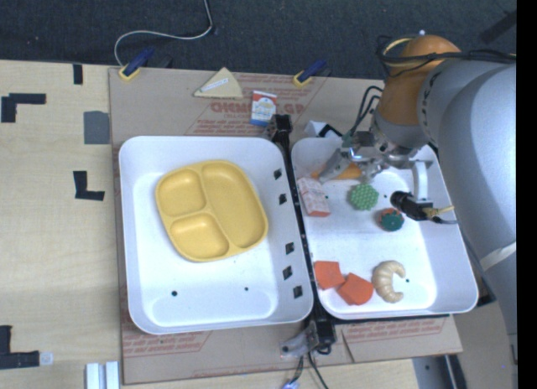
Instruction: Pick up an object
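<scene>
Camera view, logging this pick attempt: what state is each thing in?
Yellow three-compartment plastic tray: flat in left white bin.
Green knobbly ball: loose in right white bin.
Beige toy croissant: lying free.
Two orange-red blocks: touching.
Gripper: low above the bin's far end.

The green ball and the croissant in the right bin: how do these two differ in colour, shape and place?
The green ball is round and bumpy; the croissant is a curved crescent. The green ball is green; the croissant is pale tan. The green ball lies in the upper half of the right bin, close under the tool; the croissant lies near the lower edge, beside two orange pieces. Both are small and rest loose on the bin floor.
</scene>
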You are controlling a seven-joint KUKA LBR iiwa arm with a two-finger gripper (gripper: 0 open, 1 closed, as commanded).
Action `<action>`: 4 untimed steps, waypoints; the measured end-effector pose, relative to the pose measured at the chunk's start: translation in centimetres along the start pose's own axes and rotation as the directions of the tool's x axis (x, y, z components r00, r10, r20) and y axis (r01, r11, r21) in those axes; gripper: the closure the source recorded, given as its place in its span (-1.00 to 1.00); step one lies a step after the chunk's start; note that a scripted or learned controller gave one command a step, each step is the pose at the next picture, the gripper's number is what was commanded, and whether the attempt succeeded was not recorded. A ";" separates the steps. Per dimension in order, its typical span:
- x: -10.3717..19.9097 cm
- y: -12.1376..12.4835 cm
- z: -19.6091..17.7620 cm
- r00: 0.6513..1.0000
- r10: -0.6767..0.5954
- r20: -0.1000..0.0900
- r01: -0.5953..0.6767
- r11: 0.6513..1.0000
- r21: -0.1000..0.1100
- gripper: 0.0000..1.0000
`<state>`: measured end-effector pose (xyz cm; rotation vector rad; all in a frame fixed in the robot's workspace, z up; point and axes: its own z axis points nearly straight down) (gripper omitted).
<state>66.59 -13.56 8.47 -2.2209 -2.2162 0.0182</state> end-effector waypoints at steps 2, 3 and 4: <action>-1.2 0.2 -1.6 1.000 -0.003 -0.004 0.003 1.000 -0.010 -1.00; -2.2 0.3 -0.4 1.000 -0.002 -0.015 0.002 1.000 -0.002 -1.00; -2.2 0.4 -1.7 1.000 -0.002 -0.014 0.002 1.000 -0.005 1.00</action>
